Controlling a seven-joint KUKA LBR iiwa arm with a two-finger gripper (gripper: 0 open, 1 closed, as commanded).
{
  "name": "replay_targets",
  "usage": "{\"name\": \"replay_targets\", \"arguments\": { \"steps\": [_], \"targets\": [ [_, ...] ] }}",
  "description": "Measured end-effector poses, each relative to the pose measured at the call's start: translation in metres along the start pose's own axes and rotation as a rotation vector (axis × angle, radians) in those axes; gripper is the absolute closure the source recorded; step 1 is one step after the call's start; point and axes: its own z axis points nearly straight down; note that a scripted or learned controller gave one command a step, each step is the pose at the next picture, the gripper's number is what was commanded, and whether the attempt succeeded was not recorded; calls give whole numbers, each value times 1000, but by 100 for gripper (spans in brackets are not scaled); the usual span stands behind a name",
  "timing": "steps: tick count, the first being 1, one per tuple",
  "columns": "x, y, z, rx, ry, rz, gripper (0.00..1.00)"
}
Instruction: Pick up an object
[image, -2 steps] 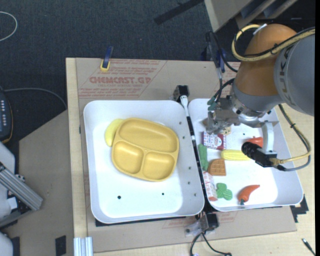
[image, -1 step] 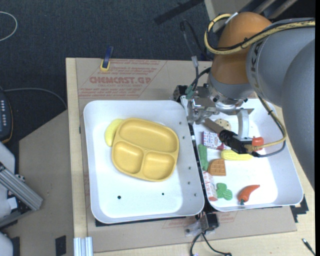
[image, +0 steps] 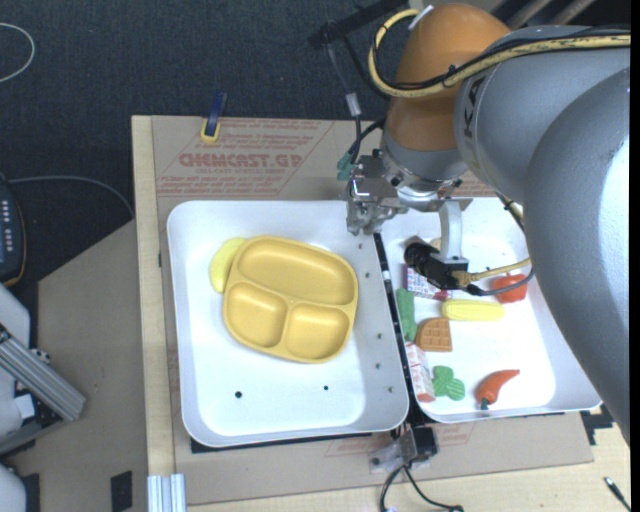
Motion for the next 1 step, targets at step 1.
{"name": "replay_targets", "arguments": {
  "steps": [1],
  "targets": [
    [21, 12, 3, 1, -1, 3, 100]
  ]
}}
